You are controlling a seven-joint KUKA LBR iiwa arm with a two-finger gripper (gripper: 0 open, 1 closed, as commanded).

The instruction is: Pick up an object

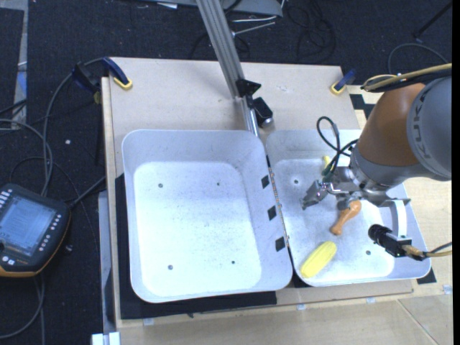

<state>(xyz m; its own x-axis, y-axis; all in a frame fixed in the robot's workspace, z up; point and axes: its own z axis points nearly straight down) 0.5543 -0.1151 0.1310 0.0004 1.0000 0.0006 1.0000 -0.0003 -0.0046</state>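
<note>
My gripper [313, 195] hangs low over the middle of the right bin [287, 171], pointing towards that bin's left side. An orange carrot-shaped object [346, 218] lies just right of and below the gripper, close to it but not between its tips. A yellow corn cob [318, 259] rests near the bin's front edge, well apart from the gripper. A small yellow-green piece [327, 163] peeks out beside the wrist, mostly hidden by the arm.
The left bin [136, 192] stands beside the right one, their rims meeting at a ridge [274, 207]. A slanted metal pole [226, 49] rises behind the bins. Clamps [118, 77] sit at the bench's back corners.
</note>
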